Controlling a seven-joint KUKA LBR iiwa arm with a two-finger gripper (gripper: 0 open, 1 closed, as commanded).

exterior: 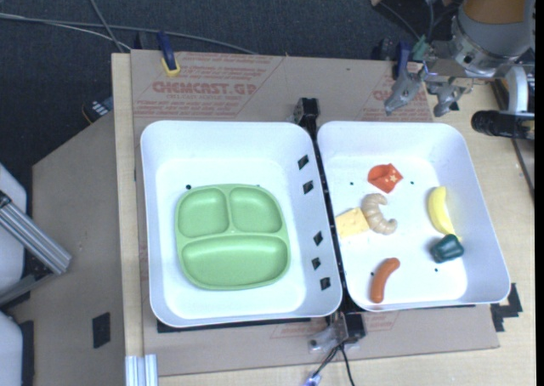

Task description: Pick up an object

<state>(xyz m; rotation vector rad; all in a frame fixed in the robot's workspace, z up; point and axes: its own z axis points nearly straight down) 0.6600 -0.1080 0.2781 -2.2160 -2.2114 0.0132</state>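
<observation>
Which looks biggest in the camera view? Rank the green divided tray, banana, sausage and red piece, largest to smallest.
1. Green divided tray, by far the largest.
2. Banana and sausage: these look about alike in length, so I won't rank them.
3. Red piece, the smallest.

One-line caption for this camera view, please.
Open pincer hovers above right bin of toy food; green tray sits in left bin.

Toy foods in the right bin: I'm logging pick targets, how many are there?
6: red piece at top, shrimp and cheese touching mid-left, banana right, dark-green piece below it, sausage bottom.
</observation>
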